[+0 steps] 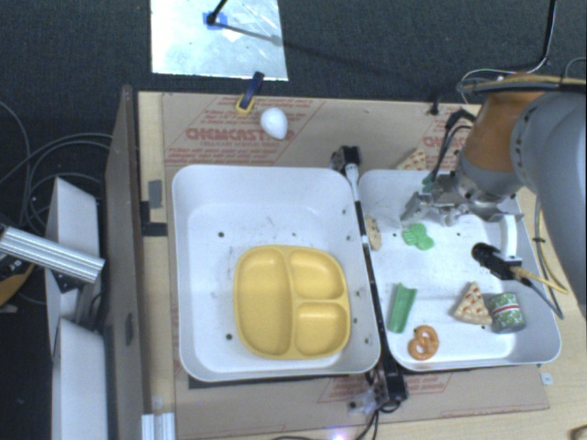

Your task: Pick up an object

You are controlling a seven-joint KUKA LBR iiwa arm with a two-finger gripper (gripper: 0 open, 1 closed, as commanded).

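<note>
Lying toward the back left of the right bin (445, 278): one small green lumpy toy (418, 237), probably the target, since the claw (431, 207) hangs just behind it and apart from it. Whether the claw is wide or narrow cannot be told.
Same bin, toward the front: green stick (401, 307), pretzel (423, 342), pizza wedge (471, 305), small can (505, 312), mostly spread apart, which suits single grasps.
Left bin (211, 209): yellow divided plate (292, 301).

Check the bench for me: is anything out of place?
Yes. A white egg-shaped object lies on the brown cardboard beyond the left white bin, outside both bins. A small tan piece rests at the rim between them.
</note>
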